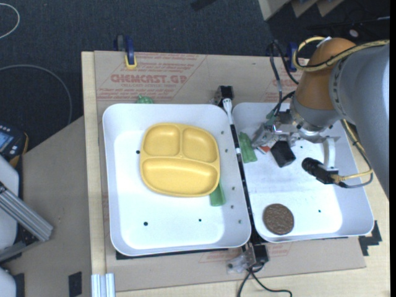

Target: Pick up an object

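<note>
Right white bin [352, 218]: brown disc [278, 218] well below pincer [272, 140], whose grip can't be told.

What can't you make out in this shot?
- Hand: the arm above hides it, so no grip is readable.
- Green strip: partly under the yellow plate.
- Green piece at the bin divider: too small to identify.
- Brown disc: surface detail blurred.
</note>
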Controlling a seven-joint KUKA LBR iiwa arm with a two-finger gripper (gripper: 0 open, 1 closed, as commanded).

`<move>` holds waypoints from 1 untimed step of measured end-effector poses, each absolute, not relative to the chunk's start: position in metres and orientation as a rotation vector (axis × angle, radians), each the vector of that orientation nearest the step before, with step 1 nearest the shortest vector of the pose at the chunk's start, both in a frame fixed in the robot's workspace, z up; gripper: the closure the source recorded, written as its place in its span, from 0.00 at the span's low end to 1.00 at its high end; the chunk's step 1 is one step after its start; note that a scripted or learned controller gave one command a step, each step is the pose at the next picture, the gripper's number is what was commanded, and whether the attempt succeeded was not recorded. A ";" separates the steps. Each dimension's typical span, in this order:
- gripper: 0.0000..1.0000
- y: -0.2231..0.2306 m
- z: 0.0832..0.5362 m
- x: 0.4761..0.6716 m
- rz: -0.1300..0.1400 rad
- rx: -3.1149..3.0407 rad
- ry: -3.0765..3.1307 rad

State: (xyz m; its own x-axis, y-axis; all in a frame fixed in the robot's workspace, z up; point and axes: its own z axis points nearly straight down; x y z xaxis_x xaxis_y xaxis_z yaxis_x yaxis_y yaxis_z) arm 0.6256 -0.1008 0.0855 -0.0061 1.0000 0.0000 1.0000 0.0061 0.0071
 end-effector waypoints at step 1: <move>1.00 -0.104 0.096 0.623 0.003 2.217 2.221</move>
State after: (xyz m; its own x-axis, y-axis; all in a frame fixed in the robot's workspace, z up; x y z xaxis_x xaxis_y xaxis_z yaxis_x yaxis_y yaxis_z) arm 0.6228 -0.1041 0.0957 -0.0016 1.0000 -0.0016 1.0000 0.0016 0.0039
